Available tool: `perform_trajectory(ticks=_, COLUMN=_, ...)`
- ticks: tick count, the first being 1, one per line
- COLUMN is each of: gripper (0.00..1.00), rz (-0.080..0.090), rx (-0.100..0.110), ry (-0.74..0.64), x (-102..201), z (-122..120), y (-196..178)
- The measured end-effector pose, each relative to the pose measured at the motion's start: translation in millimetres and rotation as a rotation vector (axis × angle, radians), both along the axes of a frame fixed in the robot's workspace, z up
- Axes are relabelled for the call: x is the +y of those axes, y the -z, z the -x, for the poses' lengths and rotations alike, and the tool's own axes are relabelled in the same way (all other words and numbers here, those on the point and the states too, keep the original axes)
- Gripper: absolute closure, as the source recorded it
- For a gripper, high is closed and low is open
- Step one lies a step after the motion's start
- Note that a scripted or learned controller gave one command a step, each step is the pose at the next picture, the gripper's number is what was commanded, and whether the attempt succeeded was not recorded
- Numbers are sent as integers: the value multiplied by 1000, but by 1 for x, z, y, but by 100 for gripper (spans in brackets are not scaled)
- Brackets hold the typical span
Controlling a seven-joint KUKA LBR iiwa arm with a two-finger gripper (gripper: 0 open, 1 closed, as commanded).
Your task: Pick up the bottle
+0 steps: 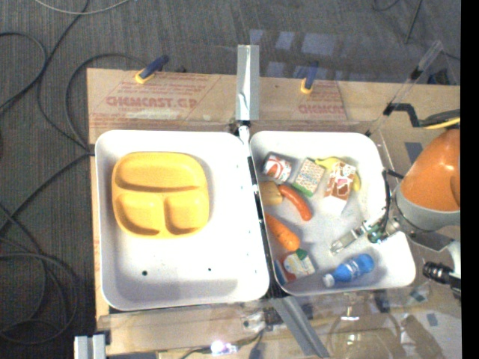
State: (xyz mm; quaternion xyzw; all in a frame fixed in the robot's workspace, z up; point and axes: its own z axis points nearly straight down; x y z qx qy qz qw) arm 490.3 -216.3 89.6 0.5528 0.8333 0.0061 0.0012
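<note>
Approach step — my tool (352,238) hovers in the right bin (372,144), can't tell its state. Blue bottle (352,270) lies on its side just below, ungrasped — next: descend, align across it.

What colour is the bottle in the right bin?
Blue with a white cap; the bottle lies on its side near the right bin's front edge, seen in the camera view.

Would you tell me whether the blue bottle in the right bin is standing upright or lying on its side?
Lying on its side. The bottle rests lengthwise on the floor of the right bin, white cap toward the left, apart from the gripper.
</note>
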Motion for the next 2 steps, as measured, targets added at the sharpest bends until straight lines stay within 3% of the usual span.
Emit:
perform_trajectory(ticks=1, gripper=0, rz=9, rx=11, ry=-254, x=22, z=6, y=-51)
perform_trajectory(ticks=2, gripper=0, rz=10, rx=9, ry=-520, x=55, z=6, y=-64)
